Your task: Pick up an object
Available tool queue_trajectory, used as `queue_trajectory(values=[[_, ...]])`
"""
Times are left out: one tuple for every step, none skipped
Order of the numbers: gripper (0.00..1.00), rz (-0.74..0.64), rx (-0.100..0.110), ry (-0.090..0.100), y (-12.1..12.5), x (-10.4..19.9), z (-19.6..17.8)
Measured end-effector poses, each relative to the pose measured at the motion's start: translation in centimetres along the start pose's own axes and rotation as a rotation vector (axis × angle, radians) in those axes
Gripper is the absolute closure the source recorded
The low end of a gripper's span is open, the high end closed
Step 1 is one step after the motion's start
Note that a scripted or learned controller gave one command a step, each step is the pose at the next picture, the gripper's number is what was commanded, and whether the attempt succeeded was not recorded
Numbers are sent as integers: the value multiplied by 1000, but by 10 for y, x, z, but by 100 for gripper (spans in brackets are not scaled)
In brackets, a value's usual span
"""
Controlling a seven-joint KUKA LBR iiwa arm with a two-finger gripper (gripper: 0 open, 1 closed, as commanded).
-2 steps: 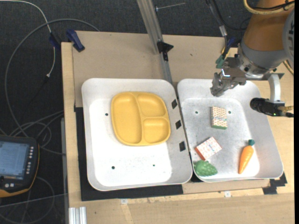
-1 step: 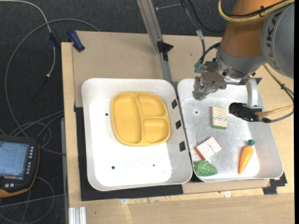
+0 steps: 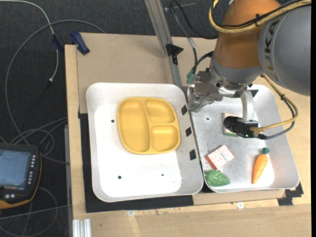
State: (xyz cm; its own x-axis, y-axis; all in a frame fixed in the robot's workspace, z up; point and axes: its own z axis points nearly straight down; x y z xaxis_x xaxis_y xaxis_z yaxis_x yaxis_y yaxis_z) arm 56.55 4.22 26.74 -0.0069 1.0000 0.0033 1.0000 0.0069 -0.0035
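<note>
The left bin (image 3: 101, 142) holds one yellow plate (image 3: 148, 125) with three compartments, lying flat. Over the far left corner of the right bin (image 3: 274, 112) hangs the gripper (image 3: 201, 97); I cannot tell whether it is open or closed. Along that bin's near side lie one red-and-white box (image 3: 220, 157), one green toy (image 3: 217, 177) just nearer, and rightmost one carrot (image 3: 260, 168), its long axis running near to far, tip pointing near, all apart from the gripper.
</note>
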Motion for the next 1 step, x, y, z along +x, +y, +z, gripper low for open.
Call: queue_trajectory(values=[[100, 1, 0, -1, -12, 47, 7]])
